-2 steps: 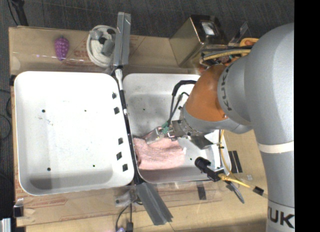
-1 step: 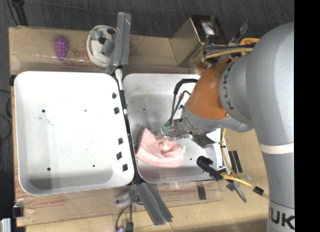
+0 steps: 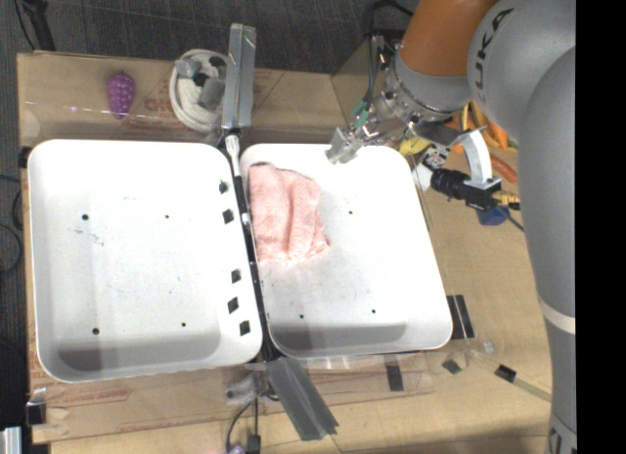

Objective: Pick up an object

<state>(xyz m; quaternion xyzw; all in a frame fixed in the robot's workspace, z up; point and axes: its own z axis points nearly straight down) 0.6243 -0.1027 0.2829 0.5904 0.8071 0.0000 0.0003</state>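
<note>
The grey arm (image 3: 533,149) fills the right side of the frame, its orange band (image 3: 440,22) at upper right; the gripper (image 3: 344,146) points down-left toward centre top, its fingers too blurred to judge

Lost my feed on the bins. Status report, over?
Gripper over the right bin's far rim, nothing visibly held. Pink cloth lies crumpled in that bin by the left wall. Nothing between them.
</note>
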